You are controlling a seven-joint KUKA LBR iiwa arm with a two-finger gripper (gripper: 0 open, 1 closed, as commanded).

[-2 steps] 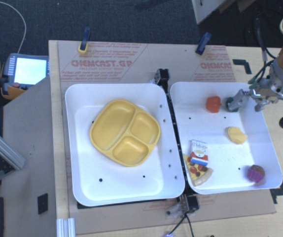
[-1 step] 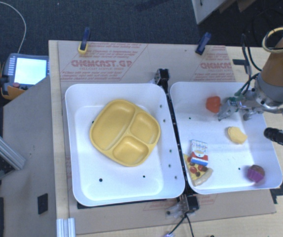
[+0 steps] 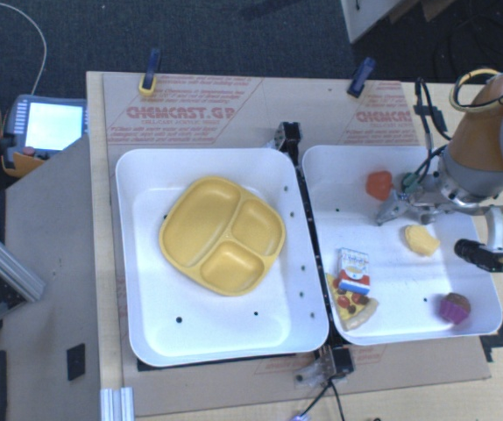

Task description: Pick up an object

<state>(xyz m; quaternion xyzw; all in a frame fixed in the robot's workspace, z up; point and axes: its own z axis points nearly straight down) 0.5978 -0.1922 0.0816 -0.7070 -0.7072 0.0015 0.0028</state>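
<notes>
The gripper (image 3: 393, 207) hangs low over the right bin (image 3: 322, 182), near its far right side, at the end of the grey arm (image 3: 484, 152) that comes in from the right with its orange band above the wrist. Its metal fingers point left and down toward the bin floor, but from this angle I cannot tell whether they are spread or pressed together, and nothing can be seen between them.

Just beside the gripper, on its far left side, lies a small orange-red ball (image 3: 379, 184). Just on the near right side of the gripper rests a pale yellow lump (image 3: 421, 239), close under the wrist. Farther toward the near edge of the same bin, a purple piece (image 3: 454, 307) sits by the right corner. On the left side of that bin, near the wall shared with the other bin, a small white packet with red and blue print (image 3: 353, 270) lies flat, and a toy pizza slice (image 3: 356, 309) touches its near end.

The left bin (image 3: 146, 323) holds a yellow divided plate (image 3: 223, 234) with three compartments, lying flat near the middle and well apart from the gripper.

Both bins sit side by side on a brown board printed with red lettering, which covers the table (image 3: 234, 95). A yellow clamp (image 3: 150, 70) and a blue clamp (image 3: 361, 77) grip its far edge. Off to the left, beyond the table, stands a small lit screen (image 3: 50, 125).
</notes>
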